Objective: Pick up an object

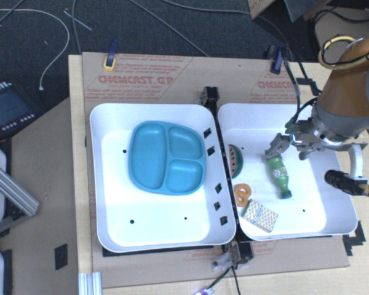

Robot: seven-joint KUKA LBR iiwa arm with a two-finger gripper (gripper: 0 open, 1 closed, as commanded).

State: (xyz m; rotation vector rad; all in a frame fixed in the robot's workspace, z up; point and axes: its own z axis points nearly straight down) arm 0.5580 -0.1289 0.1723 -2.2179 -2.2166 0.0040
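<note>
Green bottle (278,176) lying in the right bin (313,223) just below the claw (290,147), claw spread and grasping nothing, pretzel (242,193) and patterned packet (260,216) lower left, blue divided plate (167,157) in the left bin (111,214)

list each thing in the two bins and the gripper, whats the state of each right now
blue divided plate: flat, right way up, in the left bin
green bottle: lying on its side in the right bin
watermelon slice toy: lying against the right bin's left wall
pretzel: lying flat
patterned packet: lying flat near the front rim
gripper: fingers spread, above the bottle's top end, holding nothing
</note>
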